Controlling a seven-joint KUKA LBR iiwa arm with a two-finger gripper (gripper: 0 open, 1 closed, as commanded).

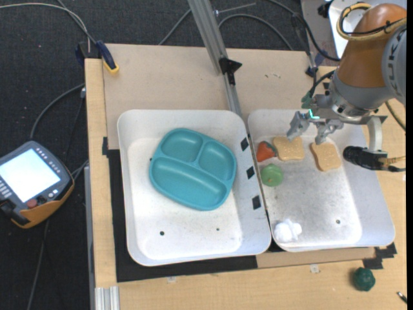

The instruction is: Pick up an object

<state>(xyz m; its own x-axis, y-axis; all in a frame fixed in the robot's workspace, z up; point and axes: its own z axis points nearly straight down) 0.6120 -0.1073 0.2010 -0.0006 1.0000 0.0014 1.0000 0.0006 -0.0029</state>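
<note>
Over the right bin (361,228) you see the hand (312,130) spread, hovering between two toast pieces, pinching nothing.

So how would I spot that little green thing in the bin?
Start at the right-hand white bin. Along its left wall, a green ball sits below a red piece. It is the bin's only green item; the toast slices nearby are tan.
</note>
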